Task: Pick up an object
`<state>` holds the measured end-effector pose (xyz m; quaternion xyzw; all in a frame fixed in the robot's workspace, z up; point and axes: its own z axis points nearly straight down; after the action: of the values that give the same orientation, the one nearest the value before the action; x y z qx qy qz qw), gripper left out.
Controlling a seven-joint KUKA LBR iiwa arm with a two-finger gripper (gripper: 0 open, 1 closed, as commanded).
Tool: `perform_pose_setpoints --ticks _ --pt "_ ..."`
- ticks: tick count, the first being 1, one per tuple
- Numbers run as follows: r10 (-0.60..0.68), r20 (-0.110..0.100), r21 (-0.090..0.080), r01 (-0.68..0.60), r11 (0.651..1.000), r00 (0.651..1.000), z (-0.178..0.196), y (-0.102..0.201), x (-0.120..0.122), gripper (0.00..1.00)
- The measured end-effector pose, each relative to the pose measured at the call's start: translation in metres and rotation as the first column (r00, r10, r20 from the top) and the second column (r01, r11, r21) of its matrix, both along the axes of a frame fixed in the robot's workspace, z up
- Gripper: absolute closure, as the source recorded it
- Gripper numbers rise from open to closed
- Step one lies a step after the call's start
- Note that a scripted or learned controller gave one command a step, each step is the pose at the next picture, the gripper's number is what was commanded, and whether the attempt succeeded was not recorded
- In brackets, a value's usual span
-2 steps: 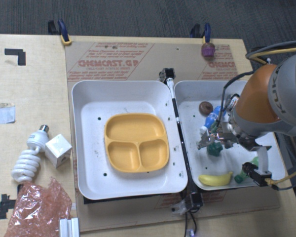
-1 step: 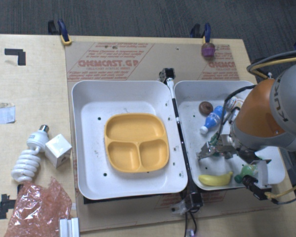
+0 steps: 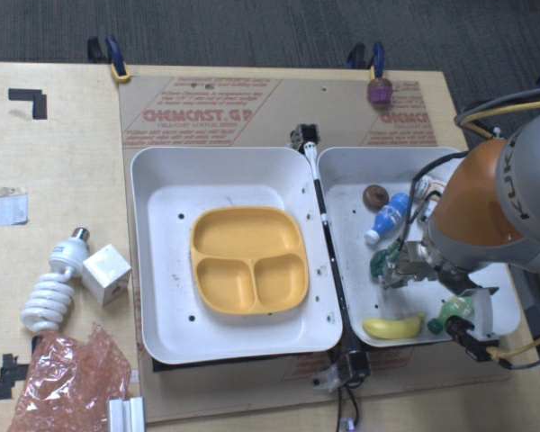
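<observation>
My gripper (image 3: 396, 273) is low in the right bin (image 3: 342, 174), reaching in from the right. It sits right beside a dark green object (image 3: 379, 262), which touches its left side. A small blue and white bottle (image 3: 386, 220) lies just above that, next to a brown round piece (image 3: 374, 196). Along the bin's front wall lies a yellow banana (image 3: 392, 328). A light green object (image 3: 453, 311) rests to its right, partly under the arm.
The left bin (image 3: 153, 241) holds a yellow divided plate (image 3: 249, 259). Left of the bins on the bench lie a spiral light bulb (image 3: 52, 291), a white cube (image 3: 106, 273) and a crumpled reddish bag (image 3: 67, 381). A purple object (image 3: 380, 90) sits behind the right bin.
</observation>
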<state>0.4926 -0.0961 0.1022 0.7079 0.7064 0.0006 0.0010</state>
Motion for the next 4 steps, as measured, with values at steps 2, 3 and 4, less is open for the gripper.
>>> perform_pose_setpoints --ticks 2,3,4 --pt "0.004 -0.001 -0.001 -0.004 1.0 1.0 0.09 0.065 0.043 0.0" --pt "0.003 -0.002 0.0 -0.003 1.0 1.0 0.09 0.007 0.009 0.0" --pt "0.0 -0.003 0.001 0.0 1.0 1.0 -0.01 0.001 -0.006 0.0"
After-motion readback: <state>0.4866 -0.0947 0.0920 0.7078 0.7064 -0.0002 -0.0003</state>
